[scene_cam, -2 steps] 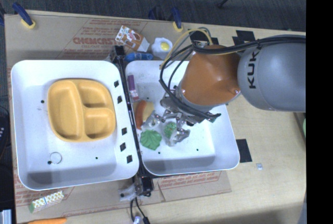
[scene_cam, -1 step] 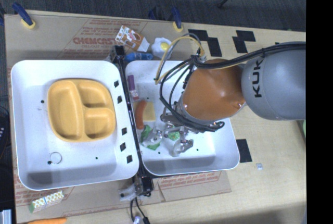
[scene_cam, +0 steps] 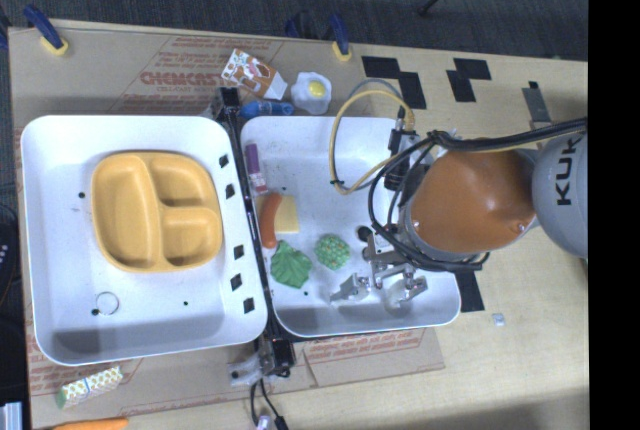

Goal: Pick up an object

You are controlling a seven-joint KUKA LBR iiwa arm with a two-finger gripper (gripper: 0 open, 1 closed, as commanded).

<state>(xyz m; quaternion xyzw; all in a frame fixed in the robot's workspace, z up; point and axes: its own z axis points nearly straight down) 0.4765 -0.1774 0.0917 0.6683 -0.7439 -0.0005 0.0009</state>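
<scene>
The right bin (scene_cam: 300,318) holds several small items: an orange sausage-shaped piece (scene_cam: 268,221) beside a yellow cheese slice (scene_cam: 288,214), a green leafy piece (scene_cam: 291,265), a round green bumpy piece (scene_cam: 332,250) and a thin purple piece (scene_cam: 253,161) along the left wall. My gripper (scene_cam: 378,286) is low over the bin's front right part, to the right of the green pieces. Its two metal fingers (scene_cam: 348,290) stand apart, open, with bare bin floor between them. The orange wrist band (scene_cam: 470,203) hides part of the bin's right side.
The left bin (scene_cam: 50,248) bears a yellow divided tray (scene_cam: 157,210). Behind the bins lie a snack packet (scene_cam: 246,70), a blue item (scene_cam: 265,107) and a yellow-white item (scene_cam: 313,92). A yellow cable (scene_cam: 345,118) loops over the right bin's back.
</scene>
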